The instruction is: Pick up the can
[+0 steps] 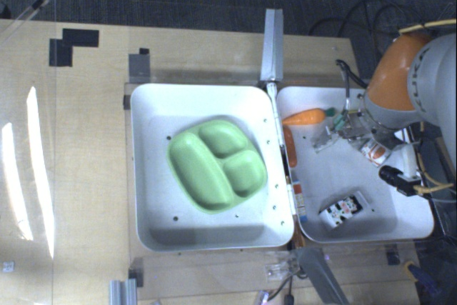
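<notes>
Right bin [400, 221]: can [374, 151] at 3 o'clock, just beside the tool [341, 126]; carrot [305, 117] at 11; dark box [344, 207] at 6. Left bin [150, 153]: green tray [216, 165]. Tool state: cannot tell.

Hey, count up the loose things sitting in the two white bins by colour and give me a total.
Green: 1, the divided plate in the left bin
Orange: 1, the carrot in the right bin
Dark with white: 1, the small packet in the right bin
Red and white: 1, the can under the gripper
Total: 4
</notes>
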You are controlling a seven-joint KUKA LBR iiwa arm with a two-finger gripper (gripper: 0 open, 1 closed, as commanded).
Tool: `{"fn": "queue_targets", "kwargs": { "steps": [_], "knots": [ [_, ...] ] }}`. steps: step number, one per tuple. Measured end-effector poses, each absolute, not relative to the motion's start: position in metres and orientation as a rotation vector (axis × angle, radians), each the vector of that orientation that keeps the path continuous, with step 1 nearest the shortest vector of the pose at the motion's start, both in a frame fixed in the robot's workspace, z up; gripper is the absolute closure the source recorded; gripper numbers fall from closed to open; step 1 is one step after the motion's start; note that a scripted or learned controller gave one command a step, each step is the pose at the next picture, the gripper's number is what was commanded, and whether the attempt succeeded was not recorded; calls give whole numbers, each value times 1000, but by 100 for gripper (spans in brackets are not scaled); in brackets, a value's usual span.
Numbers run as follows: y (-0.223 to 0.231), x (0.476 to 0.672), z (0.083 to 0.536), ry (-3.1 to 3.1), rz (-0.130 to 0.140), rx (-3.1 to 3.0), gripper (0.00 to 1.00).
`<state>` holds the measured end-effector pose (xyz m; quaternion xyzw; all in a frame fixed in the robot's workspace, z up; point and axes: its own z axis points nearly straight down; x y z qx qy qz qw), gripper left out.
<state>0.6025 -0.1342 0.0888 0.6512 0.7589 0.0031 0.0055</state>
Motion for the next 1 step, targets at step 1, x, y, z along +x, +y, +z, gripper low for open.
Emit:
{"fn": "queue_targets", "kwargs": {
  "steps": [1],
  "knots": [
    [-181,604,157,2388,3,2034,0]
  ]
}}
